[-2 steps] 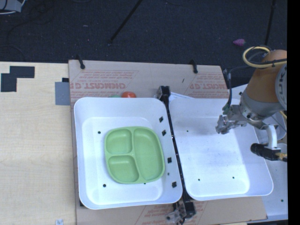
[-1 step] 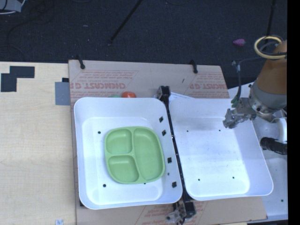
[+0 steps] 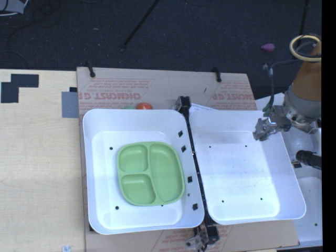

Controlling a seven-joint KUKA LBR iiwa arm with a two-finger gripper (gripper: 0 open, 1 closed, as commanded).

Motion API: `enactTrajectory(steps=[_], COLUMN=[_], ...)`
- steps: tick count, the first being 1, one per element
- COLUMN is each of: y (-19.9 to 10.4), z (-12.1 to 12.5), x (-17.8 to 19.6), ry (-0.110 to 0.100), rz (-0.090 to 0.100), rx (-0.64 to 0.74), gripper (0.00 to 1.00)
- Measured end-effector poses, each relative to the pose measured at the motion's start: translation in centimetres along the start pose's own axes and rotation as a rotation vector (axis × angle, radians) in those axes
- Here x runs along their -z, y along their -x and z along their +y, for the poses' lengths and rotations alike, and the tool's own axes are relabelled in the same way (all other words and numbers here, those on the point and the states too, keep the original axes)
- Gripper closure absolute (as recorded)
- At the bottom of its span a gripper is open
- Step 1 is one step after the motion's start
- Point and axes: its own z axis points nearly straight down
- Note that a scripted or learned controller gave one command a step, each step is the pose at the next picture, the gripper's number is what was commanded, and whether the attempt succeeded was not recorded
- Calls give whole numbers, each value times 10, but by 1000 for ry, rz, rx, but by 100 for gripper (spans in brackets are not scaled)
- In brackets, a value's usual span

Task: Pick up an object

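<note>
A light green plate (image 3: 150, 173) with three compartments lies flat in the middle of the left white bin (image 3: 100, 140). My gripper (image 3: 264, 128) hangs over the upper right edge of the right white bin (image 3: 262, 203), far to the right of the plate. The grey arm with its orange band (image 3: 307, 83) rises behind it at the right edge of the view. Nothing shows in the gripper.
A small red-orange object (image 3: 144, 106) lies on the cardboard just behind the left bin's back wall. A black divider (image 3: 191, 161) runs between the two bins. A light wooden bench top (image 3: 37, 167) spreads to the left.
</note>
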Motion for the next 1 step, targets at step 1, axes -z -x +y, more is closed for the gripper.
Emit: enactTrajectory(steps=[1], y=[-43], z=[4], x=[-3], ry=[-4], rz=[3], rx=[6], gripper=[100])
